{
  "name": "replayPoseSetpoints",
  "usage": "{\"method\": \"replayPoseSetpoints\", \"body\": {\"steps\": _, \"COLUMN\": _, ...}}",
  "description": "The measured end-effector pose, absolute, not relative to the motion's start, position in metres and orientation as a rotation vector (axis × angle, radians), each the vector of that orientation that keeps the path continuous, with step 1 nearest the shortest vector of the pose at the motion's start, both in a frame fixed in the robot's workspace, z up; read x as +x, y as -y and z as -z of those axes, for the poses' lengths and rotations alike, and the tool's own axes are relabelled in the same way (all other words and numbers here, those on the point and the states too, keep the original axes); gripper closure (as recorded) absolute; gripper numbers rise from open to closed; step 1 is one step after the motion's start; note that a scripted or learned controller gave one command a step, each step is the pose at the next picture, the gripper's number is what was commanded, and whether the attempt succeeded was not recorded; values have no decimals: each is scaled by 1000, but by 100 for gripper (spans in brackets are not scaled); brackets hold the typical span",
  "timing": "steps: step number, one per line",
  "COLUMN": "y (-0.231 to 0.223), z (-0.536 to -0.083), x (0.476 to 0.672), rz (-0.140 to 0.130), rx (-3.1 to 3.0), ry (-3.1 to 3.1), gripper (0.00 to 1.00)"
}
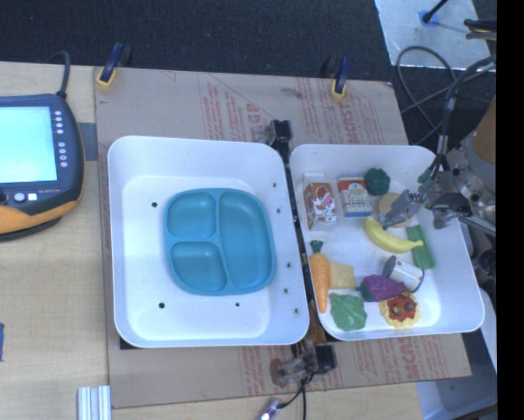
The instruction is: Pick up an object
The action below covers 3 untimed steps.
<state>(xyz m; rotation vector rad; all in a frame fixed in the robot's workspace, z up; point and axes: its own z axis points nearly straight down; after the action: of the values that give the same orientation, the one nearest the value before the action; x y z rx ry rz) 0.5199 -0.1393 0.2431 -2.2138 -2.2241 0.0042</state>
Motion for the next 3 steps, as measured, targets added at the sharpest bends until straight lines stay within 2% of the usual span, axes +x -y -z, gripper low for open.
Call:
{"method": "replayPoseSetpoints", "body": {"steps": 1, "y": 148, "z": -218, "x": 620, "rz": -5, "rx": -2214, "ry": 2225, "gripper": 0}}
{"method": "replayPoseSetpoints", "body": {"steps": 2, "y": 136, "z": -91, "x": 555, "rz": -7, "rx": -2212, "ry": 2225, "gripper": 0}}
{"method": "replayPoseSetpoints", "body": {"steps": 3, "y": 137, "z": -101, "x": 555, "rz": -11, "rx": -2209, "ry": 2228, "gripper": 100}}
